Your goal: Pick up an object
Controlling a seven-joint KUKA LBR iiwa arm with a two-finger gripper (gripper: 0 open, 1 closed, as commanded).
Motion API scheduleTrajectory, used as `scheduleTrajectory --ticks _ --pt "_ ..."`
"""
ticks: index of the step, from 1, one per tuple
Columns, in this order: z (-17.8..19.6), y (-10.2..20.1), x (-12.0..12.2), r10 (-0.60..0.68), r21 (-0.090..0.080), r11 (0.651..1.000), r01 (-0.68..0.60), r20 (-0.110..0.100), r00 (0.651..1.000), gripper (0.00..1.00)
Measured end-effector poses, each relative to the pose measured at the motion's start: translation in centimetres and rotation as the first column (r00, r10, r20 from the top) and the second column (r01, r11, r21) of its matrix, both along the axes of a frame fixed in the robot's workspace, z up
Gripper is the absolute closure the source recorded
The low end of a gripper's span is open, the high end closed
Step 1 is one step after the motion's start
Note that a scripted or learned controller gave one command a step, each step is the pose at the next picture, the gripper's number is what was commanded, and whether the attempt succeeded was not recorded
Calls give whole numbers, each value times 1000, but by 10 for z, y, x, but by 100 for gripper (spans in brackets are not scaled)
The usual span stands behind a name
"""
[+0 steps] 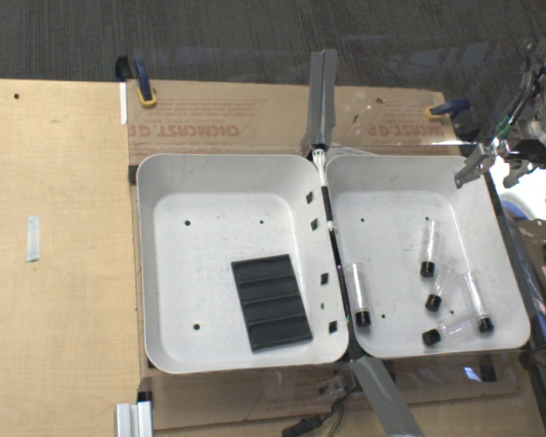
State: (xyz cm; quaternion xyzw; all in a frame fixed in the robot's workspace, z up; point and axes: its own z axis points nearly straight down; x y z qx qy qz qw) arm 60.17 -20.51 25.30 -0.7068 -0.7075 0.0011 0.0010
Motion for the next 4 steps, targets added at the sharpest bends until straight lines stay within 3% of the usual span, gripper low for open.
scheduleTrajectory --ticks 1,2,3,4 --pt "-159 -9 -13 -7 11 1000 7 -3 1000 0" --pt "-161 19 -60 -1 0 1000 1 2 1000 0" --pt "-153 18 -60 -5 0 1000 5 1 1000 100" --pt "-114 34 -22 15 -1 1000 -15 2 1000 100"
